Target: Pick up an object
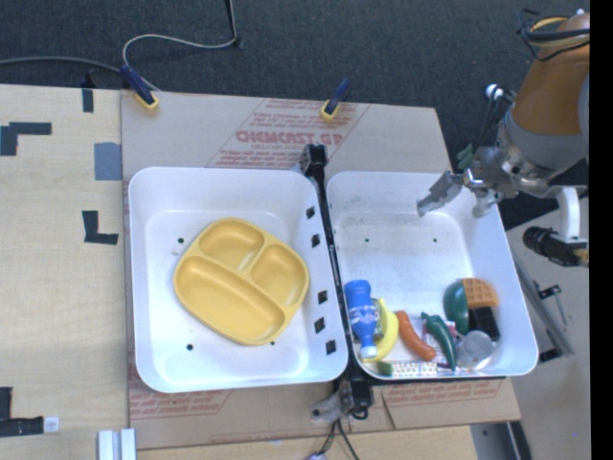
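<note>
Presently: gripper (458,195), fingers spread, holding nothing, above right bin (402,247) at two o'clock. Glossy blue bottle (359,311), banana, toys clustered at six. Left bin: yellow divided plastic plate (241,280). Cardboard bench (278,137), dark carpet.

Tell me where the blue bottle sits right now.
The blue bottle lies in the right bin, near its front left corner, against the divider side, with the yellow banana right beside it.

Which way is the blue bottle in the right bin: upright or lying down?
Lying down. The blue bottle rests lengthwise on the right bin floor, beside the banana.
</note>
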You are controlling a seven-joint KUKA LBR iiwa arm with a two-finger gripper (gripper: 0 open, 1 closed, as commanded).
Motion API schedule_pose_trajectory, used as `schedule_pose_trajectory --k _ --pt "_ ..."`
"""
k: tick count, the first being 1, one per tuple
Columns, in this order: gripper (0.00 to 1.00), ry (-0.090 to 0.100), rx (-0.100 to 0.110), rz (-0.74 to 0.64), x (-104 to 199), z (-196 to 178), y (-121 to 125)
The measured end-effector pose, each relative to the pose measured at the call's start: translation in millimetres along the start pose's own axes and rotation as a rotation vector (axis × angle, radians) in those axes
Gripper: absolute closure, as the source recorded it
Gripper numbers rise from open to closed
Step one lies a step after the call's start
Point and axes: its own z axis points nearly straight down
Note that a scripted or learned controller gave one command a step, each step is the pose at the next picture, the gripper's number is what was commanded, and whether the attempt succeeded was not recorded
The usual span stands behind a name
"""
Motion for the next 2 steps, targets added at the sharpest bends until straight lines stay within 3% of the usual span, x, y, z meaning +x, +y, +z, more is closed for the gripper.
schedule_pose_trajectory --k 1,2 --pt "0.00 0.001 0.003 0.002 -32 93 -83" --pt "0.00 0.009 -0.002 -0.005 -51 160 -100"
